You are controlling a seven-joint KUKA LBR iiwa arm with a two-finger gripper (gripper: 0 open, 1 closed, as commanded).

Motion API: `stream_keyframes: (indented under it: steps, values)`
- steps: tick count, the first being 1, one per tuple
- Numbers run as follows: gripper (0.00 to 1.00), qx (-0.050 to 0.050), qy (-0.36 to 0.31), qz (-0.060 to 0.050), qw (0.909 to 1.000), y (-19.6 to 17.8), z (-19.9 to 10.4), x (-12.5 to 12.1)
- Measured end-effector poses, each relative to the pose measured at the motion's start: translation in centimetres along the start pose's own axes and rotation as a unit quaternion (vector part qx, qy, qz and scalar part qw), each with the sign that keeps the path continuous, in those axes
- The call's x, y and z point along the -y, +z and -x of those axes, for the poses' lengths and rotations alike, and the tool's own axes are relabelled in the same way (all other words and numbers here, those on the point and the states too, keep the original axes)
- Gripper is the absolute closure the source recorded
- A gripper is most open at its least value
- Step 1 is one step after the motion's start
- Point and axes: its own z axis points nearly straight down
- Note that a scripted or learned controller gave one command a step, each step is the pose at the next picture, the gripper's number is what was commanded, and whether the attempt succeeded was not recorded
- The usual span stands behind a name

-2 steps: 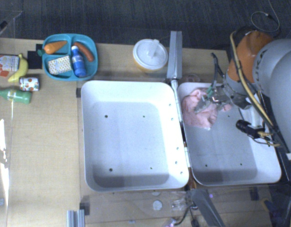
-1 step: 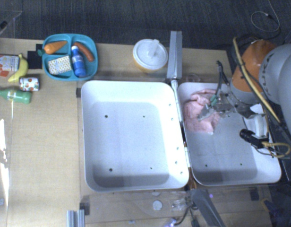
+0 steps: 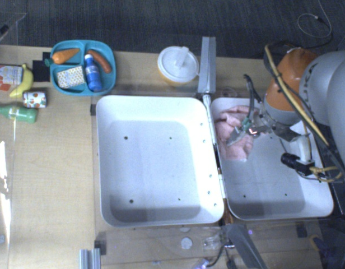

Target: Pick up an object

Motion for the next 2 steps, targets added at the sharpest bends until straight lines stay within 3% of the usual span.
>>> stream_keyframes:
  steps: [1,2]
  values:
    - [1.00,0.001,0.000,0.003,1.0000,-1.3,0.0,-0.3]
    - [1.00,-0.002,-0.073,-0.002,0.9973,-9.7,-3.8,-6.7]
